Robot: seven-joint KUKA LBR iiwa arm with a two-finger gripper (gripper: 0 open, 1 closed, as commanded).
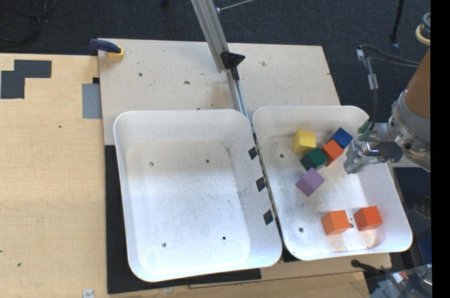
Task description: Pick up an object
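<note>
Camera view: gripper [354,157] hangs over the right bin [394,205], near its right wall toward the far side, just beside the orange block [333,150]. Can't tell the hand's state at this resolution, and nothing visibly held. Candidate objects all lie in the right bin: yellow block [304,140], blue block [342,138], green block [313,159] and purple block [309,182] clustered at the far middle; two more orange-red blocks [351,220] by the near right corner. Left bin [133,128] next to it. Judgement: pick not done, arm at approach stage; descend, close, lift all remain.
</note>
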